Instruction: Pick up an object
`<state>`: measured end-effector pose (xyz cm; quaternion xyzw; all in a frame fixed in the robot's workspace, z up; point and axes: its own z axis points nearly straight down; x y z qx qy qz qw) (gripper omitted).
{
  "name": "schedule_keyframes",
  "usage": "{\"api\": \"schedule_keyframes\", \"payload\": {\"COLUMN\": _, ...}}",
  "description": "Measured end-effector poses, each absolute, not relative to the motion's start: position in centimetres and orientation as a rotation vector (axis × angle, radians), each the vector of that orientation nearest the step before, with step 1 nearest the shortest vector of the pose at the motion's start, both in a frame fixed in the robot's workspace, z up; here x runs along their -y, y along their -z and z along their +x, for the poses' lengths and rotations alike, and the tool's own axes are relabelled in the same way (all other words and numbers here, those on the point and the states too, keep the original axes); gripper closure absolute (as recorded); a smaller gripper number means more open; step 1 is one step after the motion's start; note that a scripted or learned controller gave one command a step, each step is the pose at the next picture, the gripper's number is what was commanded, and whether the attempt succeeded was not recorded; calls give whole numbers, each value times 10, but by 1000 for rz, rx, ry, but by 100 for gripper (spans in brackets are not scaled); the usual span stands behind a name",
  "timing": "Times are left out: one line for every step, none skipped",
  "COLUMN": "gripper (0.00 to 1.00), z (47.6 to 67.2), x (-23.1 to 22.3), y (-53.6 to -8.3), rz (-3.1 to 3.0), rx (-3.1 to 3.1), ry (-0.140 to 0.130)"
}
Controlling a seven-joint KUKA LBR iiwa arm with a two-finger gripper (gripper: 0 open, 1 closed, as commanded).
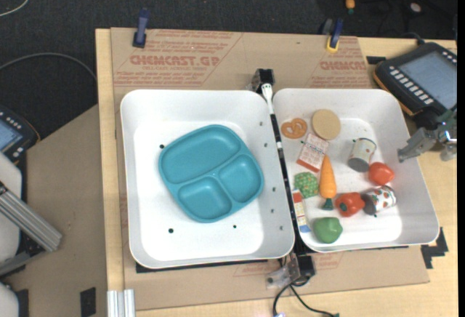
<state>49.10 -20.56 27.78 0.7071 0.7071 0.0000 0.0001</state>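
Plate, teal and divided, fills the far bin, well away from the hand. Closer, the carrot lies among crowded toys, awkward to take. Nearest sit the grey can and the tomato, fairly free. Whether the hand is spread I cannot tell; it sits at the bin's edge, so I judge the tomato the best target, approached from straight above.

Bench — cardboard sheet; two white bins side by side.
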Motion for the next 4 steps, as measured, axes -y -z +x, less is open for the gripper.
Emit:
{"api": "schedule_keyframes", "payload": {"gripper": 0, "z": 476, "x": 210, "y": -141, "rz": 2232, "rx": -2228, "ry": 8}}
{"api": "schedule_keyframes", "payload": {"gripper": 0, "z": 532, "x": 216, "y": -82, "rz": 2222, "rx": -2242, "ry": -14}}
{"api": "schedule_keyframes", "payload": {"gripper": 100, "z": 529, "x": 223, "y": -95, "rz": 2220, "rx": -2222, "ry": -1}}
{"api": "schedule_keyframes", "payload": {"gripper": 100, "z": 605, "x": 129, "y": -107, "rz": 2206, "rx": -2233, "ry": -11}}
